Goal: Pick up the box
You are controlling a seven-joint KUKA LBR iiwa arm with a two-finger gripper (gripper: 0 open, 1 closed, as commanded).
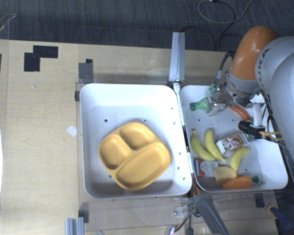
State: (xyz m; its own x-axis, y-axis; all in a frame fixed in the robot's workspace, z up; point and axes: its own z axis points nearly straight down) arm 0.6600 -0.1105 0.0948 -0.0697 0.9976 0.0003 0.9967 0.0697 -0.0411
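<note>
A small white box (232,143) with red and brown print lies in the right bin (279,173), between the bananas and the bin's right side. My gripper (217,105) hangs over the far end of that bin, well up and left of the box and apart from it. A green bottle (200,104) lies just left of the gripper, and a red-orange piece (240,112) lies just right of it. I see nothing held in the gripper.
Yellow bananas (206,147) lie left of the box, with another banana (239,157) just below it. A red and white packet (206,168), a pale wedge (226,173) and a carrot (238,182) sit at the near end. The left bin (90,131) holds a yellow divided plate (134,154).
</note>
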